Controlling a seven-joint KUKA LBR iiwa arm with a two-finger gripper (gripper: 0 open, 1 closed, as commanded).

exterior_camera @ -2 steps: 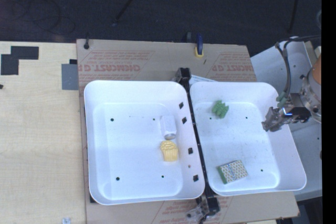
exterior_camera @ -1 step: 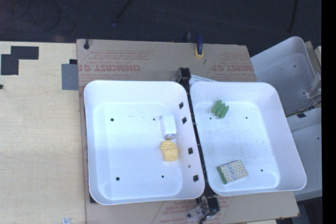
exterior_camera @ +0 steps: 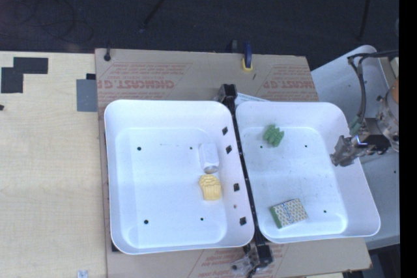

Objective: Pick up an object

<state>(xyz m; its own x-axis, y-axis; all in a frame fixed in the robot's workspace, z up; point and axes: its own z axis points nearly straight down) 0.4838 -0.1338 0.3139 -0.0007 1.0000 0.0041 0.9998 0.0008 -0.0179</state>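
Scanning from the far side toward the gripper [exterior_camera: 343,152]: the left bin [exterior_camera: 124,140] holds a yellow block [exterior_camera: 210,187] touching a pale cylinder [exterior_camera: 209,157], both well apart from the jaws. The right bin [exterior_camera: 355,205] holds a green piece [exterior_camera: 273,135], nearer and slightly up-frame, and a patterned sponge [exterior_camera: 288,212] down-frame. Jaw state: cannot tell; nothing is visibly held. Gripper hangs over the bin's right rim. Recommended: target an isolated item, centre overhead, close across its short side. The sponge's long axis runs left-right, tilted slightly upward to the right.
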